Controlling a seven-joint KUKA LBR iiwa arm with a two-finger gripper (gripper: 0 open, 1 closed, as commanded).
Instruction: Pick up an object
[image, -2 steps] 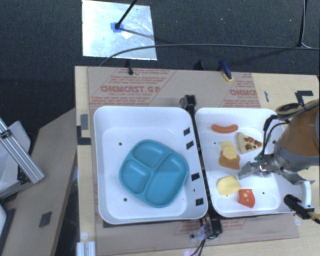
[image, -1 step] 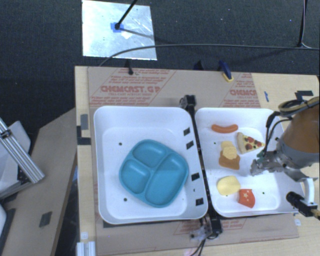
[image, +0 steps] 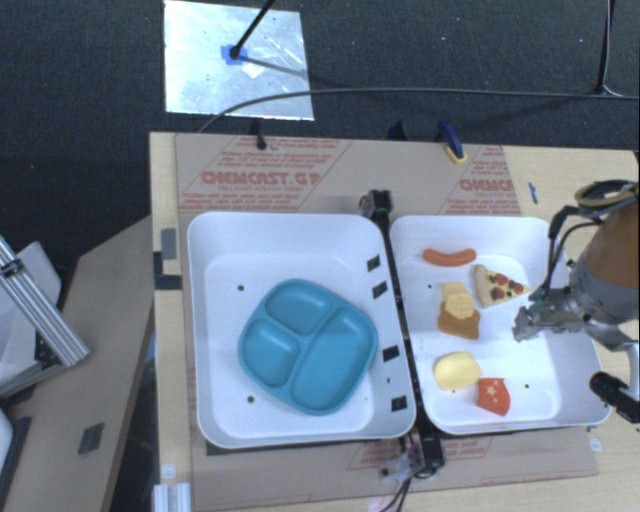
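In the left bin (image: 215, 300) a blue divided plate (image: 307, 345) lies flat, a little toward five o'clock of the bin's middle, with nothing on it. Across the central divider, the right bin (image: 420, 395) holds the toy food: an orange sausage (image: 449, 257) at twelve o'clock of the group, a tan stacked piece (image: 458, 312) just below it, a pizza slice (image: 497, 286) at about two o'clock of that piece, a yellow lemon-like lump (image: 456, 371) at six o'clock, and a red wedge (image: 492, 396) just beside the lemon at its four o'clock. The gripper (image: 537, 322) hangs at three o'clock of the tan piece, near the pizza slice but apart from it; nothing is seen in it, and whether it is spread or closed cannot be told from this slant. These pieces look like light, stiff moulded plastic, probably smooth and prone to slipping. The pizza slice is the nearest candidate; being thin and flat, it would likely be best pinched across its two straight edges, low against the bin floor. The rounded lemon could squirt out unless taken across its middle.
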